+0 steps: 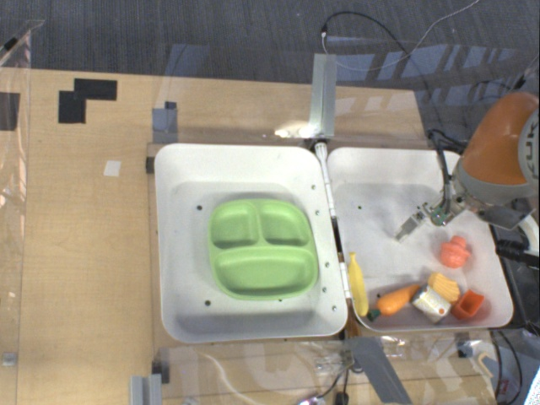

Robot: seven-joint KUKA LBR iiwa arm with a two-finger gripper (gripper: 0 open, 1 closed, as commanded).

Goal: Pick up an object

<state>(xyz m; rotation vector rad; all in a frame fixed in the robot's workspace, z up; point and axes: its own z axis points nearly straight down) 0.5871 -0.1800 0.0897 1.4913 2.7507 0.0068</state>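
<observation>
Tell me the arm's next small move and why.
Probably shift the hand toward the pink toy and lower it. The hand hangs over bare floor of the right bin with nothing between its fingers, and the pink toy lies nearest, apart from the carrot and the cluster at the bin's near edge.

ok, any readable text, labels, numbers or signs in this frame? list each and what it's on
None readable.
Green tray, left bin, right bin: no print visible.
Toy food items: no lettering can be made out.
Black shapes on the bench: plain blocks, not characters.
</observation>
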